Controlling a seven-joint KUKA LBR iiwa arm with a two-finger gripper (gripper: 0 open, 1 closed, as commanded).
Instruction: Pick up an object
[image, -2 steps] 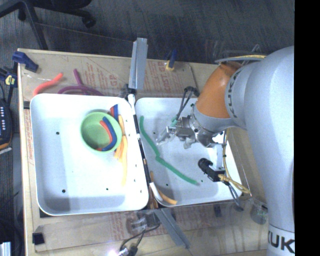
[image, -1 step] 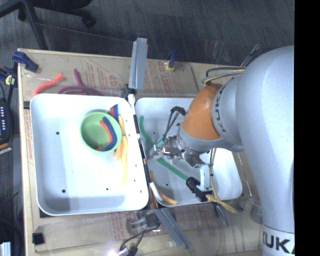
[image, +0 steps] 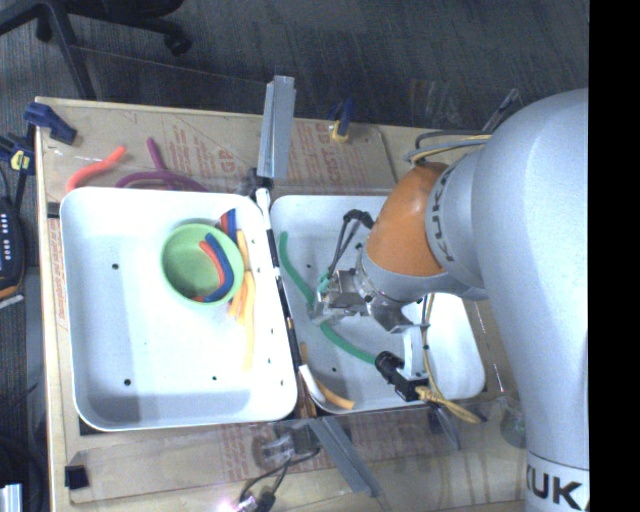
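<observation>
Plywood bench (image: 200, 135), two white bins (image: 120, 330), dark carpet (image: 300, 40) beyond

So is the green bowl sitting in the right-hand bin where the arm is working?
No, the green bowl sits in the left bin, while the gripper is over the right bin.

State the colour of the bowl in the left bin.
Light green bowl, seen in the camera view.
</observation>
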